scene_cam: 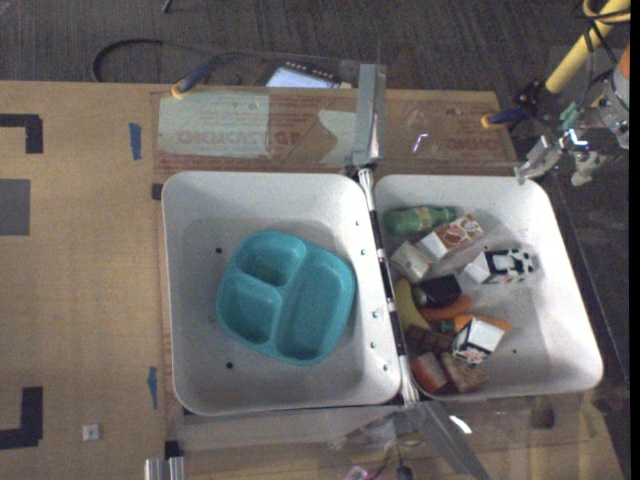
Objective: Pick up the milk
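Above the far right corner of the right bin [575, 298], the hand [560, 158] hung clear of the toys, its two fingers spread apart with nothing between them. It stood well apart from the milk [508, 264], a small carton with black cow patches, lying on its side in the upper middle of that bin.

Hazards, as judged from where I stood:

1. Crowding. The milk lay just beside a red and white carton [452, 240] and near a black item [438, 291]. A descent slightly off to the left would likely have closed on a neighbour, or pushed the milk aside.

2. Look-alikes. A second small white carton [477, 340] sat lower in the bin, with an orange carrot-like piece [462, 313] between the two. A programmed reach could have taken the wrong box.

3. Posture. Lying flat and tilted, the milk offered sloped faces; fingers meeting it across the wrong axis might have squeezed it out.

4. Bin wall. The hand hung almost over the rim, so a low path inward risked clipping it.

The green bottle [420, 216] lay at the top of the pile. The left bin [190, 368] held a teal divided plate [288, 296], apart from all this, and both bins rested on the brown surface [70, 268].
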Controlling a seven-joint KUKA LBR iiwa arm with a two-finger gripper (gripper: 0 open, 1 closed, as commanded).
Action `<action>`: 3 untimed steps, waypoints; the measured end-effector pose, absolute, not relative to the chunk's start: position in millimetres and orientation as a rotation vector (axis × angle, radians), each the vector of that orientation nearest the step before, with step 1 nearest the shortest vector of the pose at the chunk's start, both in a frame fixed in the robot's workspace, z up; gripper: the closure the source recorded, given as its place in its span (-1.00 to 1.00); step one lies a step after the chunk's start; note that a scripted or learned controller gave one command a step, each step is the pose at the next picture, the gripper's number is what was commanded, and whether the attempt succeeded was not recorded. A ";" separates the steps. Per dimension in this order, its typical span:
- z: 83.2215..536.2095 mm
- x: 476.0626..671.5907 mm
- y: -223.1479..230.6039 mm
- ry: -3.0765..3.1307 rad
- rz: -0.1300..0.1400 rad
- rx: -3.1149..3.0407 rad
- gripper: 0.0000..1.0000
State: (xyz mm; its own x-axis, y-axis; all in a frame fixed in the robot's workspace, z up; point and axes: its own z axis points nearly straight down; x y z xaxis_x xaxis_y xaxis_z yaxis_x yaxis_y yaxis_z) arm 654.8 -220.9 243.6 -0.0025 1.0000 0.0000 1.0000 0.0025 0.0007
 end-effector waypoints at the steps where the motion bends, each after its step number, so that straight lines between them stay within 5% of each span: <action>1: 126.7 617.1 -179.3 2.037 0.002 2.388 -1.00; 2: 111.0 590.8 -176.8 2.072 0.044 2.291 -1.00; 3: 106.9 572.3 -196.8 2.150 0.043 2.228 -1.00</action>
State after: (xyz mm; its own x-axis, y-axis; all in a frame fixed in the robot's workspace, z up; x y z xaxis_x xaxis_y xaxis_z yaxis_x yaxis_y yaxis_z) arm 572.3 -196.8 106.9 0.0358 0.9993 -0.0115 0.9981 -0.0352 0.0514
